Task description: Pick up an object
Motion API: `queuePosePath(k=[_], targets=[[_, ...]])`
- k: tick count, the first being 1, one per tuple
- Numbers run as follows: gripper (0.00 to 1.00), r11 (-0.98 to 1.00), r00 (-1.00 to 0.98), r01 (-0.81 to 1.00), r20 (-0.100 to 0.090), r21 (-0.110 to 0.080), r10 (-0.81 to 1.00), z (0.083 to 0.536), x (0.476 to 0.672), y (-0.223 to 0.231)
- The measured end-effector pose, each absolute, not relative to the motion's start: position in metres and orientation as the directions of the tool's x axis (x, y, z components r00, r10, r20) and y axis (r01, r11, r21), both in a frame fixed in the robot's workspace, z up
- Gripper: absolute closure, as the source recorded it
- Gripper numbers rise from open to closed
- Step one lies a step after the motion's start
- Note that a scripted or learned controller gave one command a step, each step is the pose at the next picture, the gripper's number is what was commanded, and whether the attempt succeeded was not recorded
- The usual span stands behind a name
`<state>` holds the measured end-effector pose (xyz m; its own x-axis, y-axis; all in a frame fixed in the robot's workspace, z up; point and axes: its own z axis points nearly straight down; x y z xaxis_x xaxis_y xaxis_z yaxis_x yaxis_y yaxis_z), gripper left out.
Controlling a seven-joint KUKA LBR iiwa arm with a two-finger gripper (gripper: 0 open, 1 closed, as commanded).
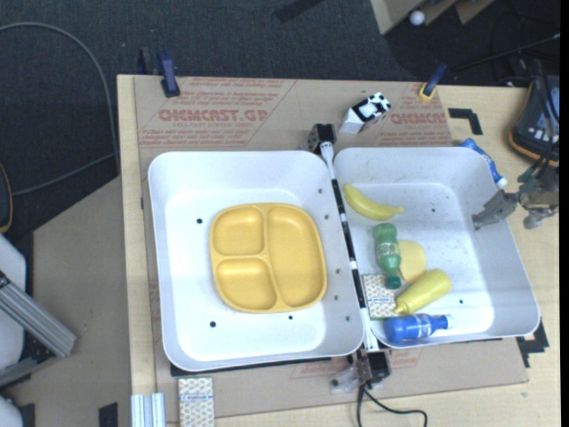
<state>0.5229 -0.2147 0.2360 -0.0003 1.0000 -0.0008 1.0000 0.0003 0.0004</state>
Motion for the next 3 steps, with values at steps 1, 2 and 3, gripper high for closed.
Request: queuePosePath(k=[1, 2, 3], targets=[[0.0, 0.001, -0.001, 1.0, 0.0, -0.001, 1.0, 0.194, 0.492, -0.14], [0.0, -0.001, 0.001, 1.0, -0.003, 0.008, 1.0, 0.098, 0.482, -0.099], [0.0, 0.001, -0.001, 1.0, -0.003, 0.008, 1.0, 0.087, 0.536, -0.096]])
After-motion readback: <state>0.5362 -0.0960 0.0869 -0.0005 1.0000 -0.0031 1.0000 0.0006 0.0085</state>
